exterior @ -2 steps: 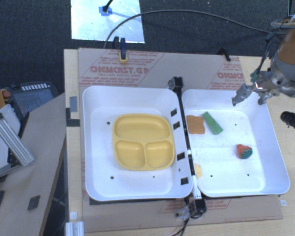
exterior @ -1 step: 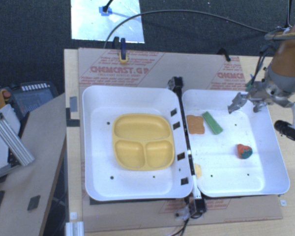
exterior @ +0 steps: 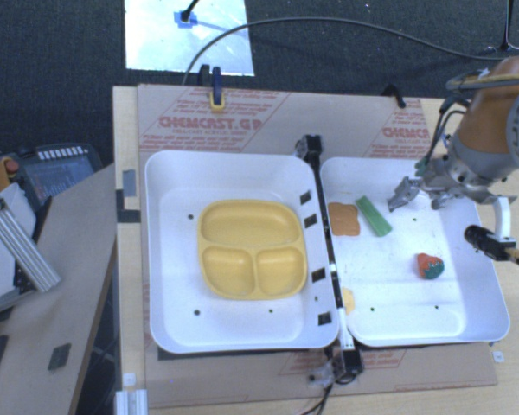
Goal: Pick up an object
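In the right bin lie a flat orange-brown piece, a green stick, a small red and green object and a small pale yellow piece by the divider. My gripper hangs over the bin's far part, just right of the green stick and apart from it. Its fingers are spread open, with nothing between them.
A yellow three-compartment tray sits in the middle of the left bin. A black divider with clips runs between the bins. A black part with a cable sticks out at the right bin's right side.
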Available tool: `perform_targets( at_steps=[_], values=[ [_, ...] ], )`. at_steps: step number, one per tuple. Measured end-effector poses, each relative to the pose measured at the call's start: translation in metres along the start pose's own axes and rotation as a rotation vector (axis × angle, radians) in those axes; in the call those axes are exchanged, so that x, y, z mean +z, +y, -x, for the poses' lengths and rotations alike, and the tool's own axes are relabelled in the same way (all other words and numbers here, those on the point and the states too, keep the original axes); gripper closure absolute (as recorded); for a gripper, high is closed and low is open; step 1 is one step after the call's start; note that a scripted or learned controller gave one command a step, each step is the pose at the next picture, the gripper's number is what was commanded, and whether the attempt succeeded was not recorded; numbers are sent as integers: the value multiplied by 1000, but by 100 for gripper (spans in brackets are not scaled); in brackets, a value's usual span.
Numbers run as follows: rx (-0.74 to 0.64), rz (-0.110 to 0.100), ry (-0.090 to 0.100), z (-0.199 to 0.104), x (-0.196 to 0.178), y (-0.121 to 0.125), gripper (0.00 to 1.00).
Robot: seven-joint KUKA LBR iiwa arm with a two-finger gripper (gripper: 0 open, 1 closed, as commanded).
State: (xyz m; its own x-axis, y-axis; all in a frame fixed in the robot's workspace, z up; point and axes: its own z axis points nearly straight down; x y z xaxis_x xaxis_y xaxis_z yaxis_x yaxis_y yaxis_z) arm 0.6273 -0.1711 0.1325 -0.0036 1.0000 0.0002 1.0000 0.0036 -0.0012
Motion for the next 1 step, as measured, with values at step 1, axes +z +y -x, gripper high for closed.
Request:
perform_targets(
  at_steps=[1],
  values=[
    [-1, 7, -2, 1, -14, 2, 100]
  ],
)
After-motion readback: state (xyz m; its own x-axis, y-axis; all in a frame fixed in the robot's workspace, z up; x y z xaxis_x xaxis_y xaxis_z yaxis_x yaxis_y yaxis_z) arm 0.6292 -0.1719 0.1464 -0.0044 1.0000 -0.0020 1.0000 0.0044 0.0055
